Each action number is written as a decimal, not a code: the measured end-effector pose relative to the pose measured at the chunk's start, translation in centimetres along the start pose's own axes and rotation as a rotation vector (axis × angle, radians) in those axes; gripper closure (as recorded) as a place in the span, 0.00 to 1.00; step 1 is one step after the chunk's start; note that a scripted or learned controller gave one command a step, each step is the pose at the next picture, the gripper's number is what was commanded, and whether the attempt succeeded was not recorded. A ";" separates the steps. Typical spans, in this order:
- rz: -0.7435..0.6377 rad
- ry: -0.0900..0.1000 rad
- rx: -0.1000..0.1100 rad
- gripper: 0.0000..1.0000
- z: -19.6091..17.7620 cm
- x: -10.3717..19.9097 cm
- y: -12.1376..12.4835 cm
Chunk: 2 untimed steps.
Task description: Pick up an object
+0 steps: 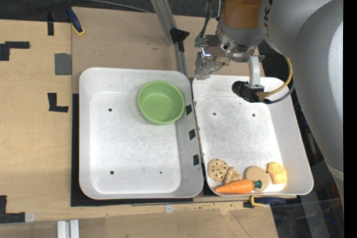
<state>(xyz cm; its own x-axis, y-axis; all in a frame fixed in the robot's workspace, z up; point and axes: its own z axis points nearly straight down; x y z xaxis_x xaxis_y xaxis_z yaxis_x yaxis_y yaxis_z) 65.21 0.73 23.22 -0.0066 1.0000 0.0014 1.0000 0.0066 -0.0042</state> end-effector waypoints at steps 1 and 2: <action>0.000 0.000 0.000 1.00 1.2 5.2 -1.4; 0.000 0.000 -0.004 1.00 0.0 8.9 -1.9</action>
